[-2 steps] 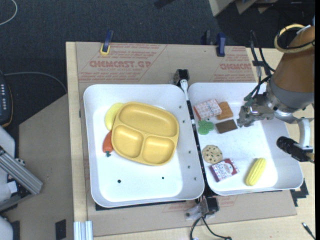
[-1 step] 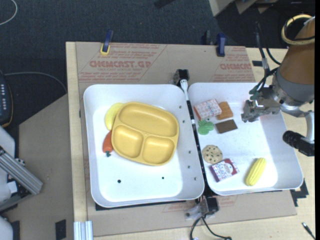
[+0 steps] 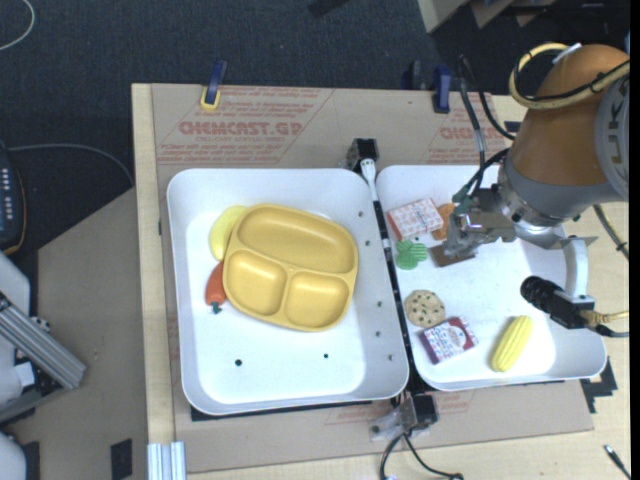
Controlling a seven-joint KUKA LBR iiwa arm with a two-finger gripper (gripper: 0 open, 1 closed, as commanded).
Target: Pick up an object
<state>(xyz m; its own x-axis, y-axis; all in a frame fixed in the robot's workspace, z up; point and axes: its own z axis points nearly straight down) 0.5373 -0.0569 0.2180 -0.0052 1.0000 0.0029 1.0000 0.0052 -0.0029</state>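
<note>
Because the big yellow plastic tray with 3 sections (image 3: pixel 290 266) sits upside down in the left white bin (image 3: pixel 190 268), it hides most of a yellow toy (image 3: pixel 224 230) and an orange toy (image 3: pixel 215 286) peeking out at its left edge. Reaching in from the right, the grey and orange arm (image 3: pixel 570 138) is cut off at the edge and bends down over the right white bin (image 3: pixel 480 298). Its gripper (image 3: pixel 462 243) hangs low just beside a green toy (image 3: pixel 411 255); whether it is open, I cannot tell. Nearby lie a yellow toy corn cob (image 3: pixel 511 343), a red packet (image 3: pixel 447 340), an orange and white packet (image 3: pixel 416 217) and a small brown cookie (image 3: pixel 425 308).
</note>
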